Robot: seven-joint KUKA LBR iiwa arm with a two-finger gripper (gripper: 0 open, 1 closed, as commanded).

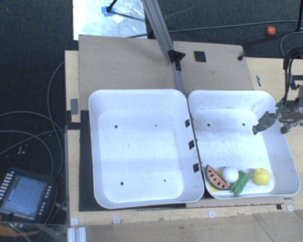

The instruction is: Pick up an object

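Along the near edge of the right bin (227, 102) lie a watermelon slice (215, 178), a white ball (230, 174), a green piece (240, 182) and a yellow lemon (261, 176), close together. My gripper (269, 129) hangs over the right side of that bin, above and behind the lemon. It is open, its two dark fingers (263, 122) spread apart with nothing between them. The objects rest on the bin floor, apart from the gripper.
The left bin (98, 105) adjoins the right one, joined by black clips (191, 144). A slanted grey pole (159, 21) crosses the brown board behind the bins. A teach pendant (22, 194) and cables lie on the floor at left.
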